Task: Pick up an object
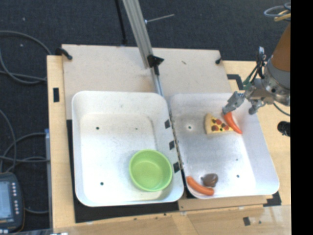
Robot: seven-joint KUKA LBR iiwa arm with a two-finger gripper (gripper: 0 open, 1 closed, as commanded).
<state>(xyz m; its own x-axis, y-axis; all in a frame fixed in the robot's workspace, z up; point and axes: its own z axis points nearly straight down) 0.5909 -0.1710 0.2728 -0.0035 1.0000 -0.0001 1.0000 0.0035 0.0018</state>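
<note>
Camera view: gripper (pixel 243 105) open above carrot (pixel 233 123) beside pizza slice (pixel 216 124).

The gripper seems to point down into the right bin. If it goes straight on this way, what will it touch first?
Probably the orange carrot beside the pizza slice: the gripper hangs just above it, fingers spread. Depth is unclear from this slanted view, so it may reach the right bin floor instead.
</note>
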